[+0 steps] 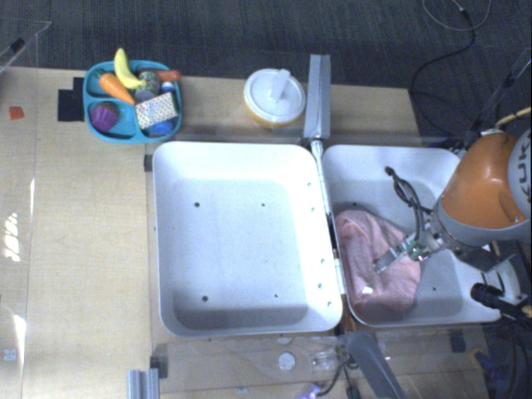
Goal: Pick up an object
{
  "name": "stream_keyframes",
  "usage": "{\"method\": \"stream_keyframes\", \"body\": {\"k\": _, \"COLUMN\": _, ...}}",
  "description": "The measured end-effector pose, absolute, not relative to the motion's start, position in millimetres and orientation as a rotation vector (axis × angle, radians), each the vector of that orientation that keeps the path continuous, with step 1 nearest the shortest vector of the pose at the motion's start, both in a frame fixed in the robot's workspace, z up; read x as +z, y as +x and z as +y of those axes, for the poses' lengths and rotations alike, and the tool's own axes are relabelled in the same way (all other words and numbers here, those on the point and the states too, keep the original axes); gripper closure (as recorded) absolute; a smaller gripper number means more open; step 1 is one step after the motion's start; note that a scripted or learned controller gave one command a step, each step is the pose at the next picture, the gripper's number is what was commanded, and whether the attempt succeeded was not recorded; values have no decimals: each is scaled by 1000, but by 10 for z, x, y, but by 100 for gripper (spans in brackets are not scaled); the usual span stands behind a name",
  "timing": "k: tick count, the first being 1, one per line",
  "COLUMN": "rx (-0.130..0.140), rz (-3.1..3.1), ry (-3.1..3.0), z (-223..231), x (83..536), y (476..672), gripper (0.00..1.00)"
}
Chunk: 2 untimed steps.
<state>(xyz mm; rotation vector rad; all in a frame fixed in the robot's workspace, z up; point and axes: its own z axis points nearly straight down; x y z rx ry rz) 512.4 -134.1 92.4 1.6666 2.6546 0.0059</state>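
Note:
A crumpled pink cloth [376,258] lies in the right bin [374,166], against its left wall and toward the front. My gripper [394,258] reaches in from the right and sits low over the cloth's right part, its metal fingers pointing left onto the fabric. The fingers stand a little apart, with no fabric seen lifted between them. The orange band of the arm [485,188] hangs above the right side of that bin.
The left bin [241,235] lies beside it, parted by a narrow rail. At the back stand a blue tray of toy food [130,98] and a white lidded container [274,96]. Black cables [405,191] trail over the right bin.

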Motion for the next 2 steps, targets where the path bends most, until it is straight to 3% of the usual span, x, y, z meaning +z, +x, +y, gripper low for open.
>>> {"method": "stream_keyframes", "body": {"k": 1, "rx": 12, "rz": 2410, "ry": 1994, "z": -1235, "x": 905, "y": 5267, "gripper": 0}}
{"method": "stream_keyframes", "body": {"k": 2, "rx": 16, "rz": 2206, "ry": 2221, "z": -901, "x": 903, "y": 5600, "gripper": 0}}
